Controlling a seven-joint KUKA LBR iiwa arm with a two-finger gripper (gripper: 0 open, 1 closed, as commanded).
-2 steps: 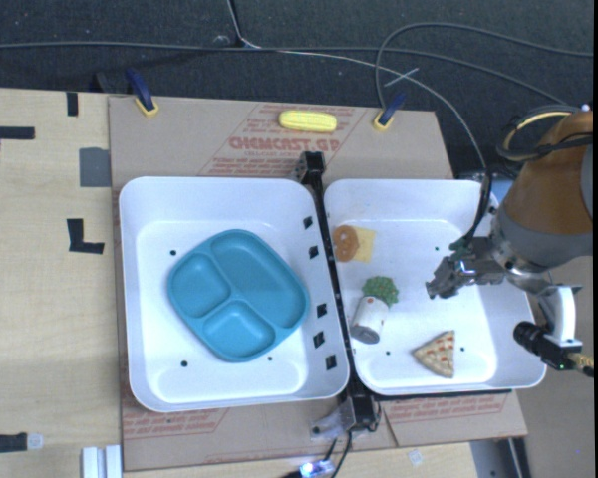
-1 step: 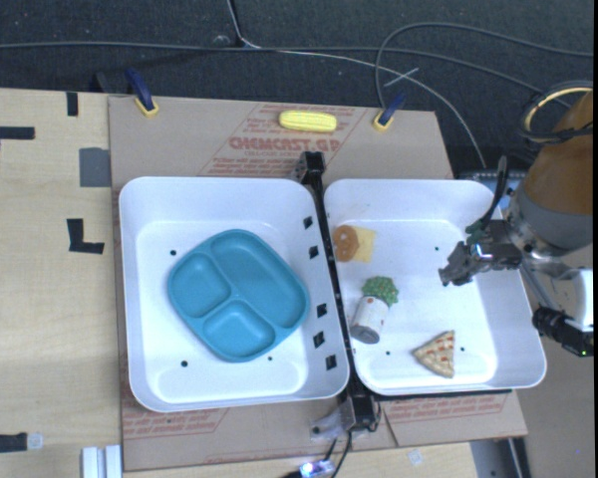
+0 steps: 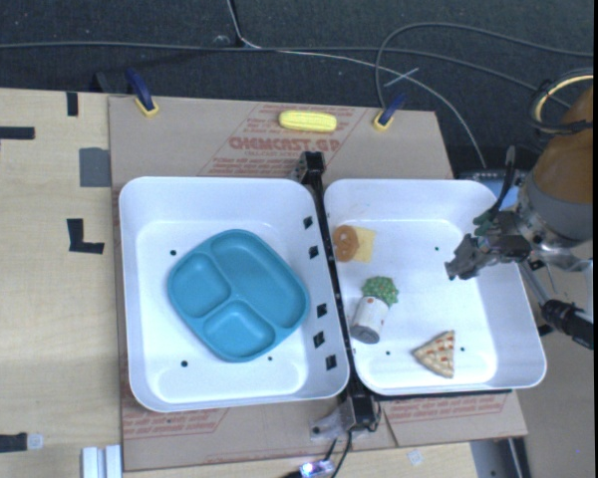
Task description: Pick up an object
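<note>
Pizza slice (image 3: 437,353) in right bin (image 3: 503,371); arm (image 3: 553,202) low over bin's right edge, seemingly empty.

Glossy white plastic for both bins (image 3: 140,267), smooth with soft highlights. Smooth matt blue plastic for the divided plate (image 3: 237,294). Printed brown cardboard (image 3: 179,147) beneath, dull and flat. Pale wood-grain laminate on the desk (image 3: 30,297) at its left edge. Shiny yellow plastic on the toy corn cob (image 3: 307,121).

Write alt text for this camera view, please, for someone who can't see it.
A grey robot arm's tool hovers over the right bin, which holds a pizza slice, broccoli, a small can and a pastry. The left bin holds a blue divided plate.
</note>
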